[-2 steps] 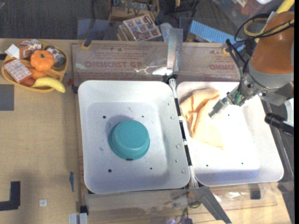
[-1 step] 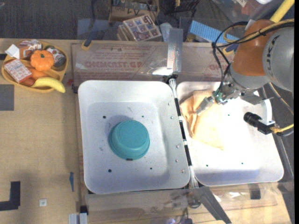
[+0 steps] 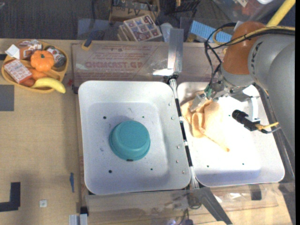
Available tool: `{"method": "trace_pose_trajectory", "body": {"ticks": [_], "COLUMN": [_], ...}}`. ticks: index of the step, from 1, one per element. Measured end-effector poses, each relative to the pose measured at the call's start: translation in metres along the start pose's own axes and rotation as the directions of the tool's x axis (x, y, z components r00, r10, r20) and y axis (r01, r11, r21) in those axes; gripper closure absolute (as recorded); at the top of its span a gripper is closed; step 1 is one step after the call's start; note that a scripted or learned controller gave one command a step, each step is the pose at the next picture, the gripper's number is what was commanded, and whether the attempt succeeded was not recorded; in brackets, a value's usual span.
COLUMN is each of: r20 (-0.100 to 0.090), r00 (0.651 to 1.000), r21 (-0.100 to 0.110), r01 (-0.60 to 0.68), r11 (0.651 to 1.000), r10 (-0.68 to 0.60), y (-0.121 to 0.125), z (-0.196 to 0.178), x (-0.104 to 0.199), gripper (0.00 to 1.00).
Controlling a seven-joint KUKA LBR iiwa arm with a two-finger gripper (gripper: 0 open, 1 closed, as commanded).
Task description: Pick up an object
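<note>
A pale orange cloth (image 3: pixel 206 122) lies crumpled in the left half of the right bin (image 3: pixel 243 165). Its upper end is bunched up toward my gripper (image 3: pixel 205 99), which sits right at the cloth's top edge and touches it. An upturned teal bowl (image 3: pixel 130 139) rests in the middle of the left bin (image 3: pixel 93 102), well away from the gripper. The grey arm with its orange band (image 3: pixel 241 50) comes down from the upper right over the right bin's back edge.
A black part with a yellow cable (image 3: pixel 246 118) hangs over the right bin beside the cloth. A dish of toy fruit (image 3: pixel 35 67) stands on the bench at the far left. A cardboard strip (image 3: pixel 122 62) runs behind the bins.
</note>
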State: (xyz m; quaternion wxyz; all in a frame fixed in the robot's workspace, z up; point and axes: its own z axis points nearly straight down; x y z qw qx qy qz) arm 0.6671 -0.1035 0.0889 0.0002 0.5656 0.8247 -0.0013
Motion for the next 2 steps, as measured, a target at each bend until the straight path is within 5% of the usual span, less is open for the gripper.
{"method": "trace_pose_trajectory", "body": {"ticks": [1, 2], "r20": [0.009, 0.002], "r00": [1.0, 0.991], "r21": [-0.009, -0.005], "r01": [0.005, 0.134], "r11": [1.0, 0.991], "r10": [-0.005, -0.134], "y": [0.003, 0.014], "z": [-0.013, -0.116], "x": [0.0, 0.035], "gripper": [1.0, 1.0]}}
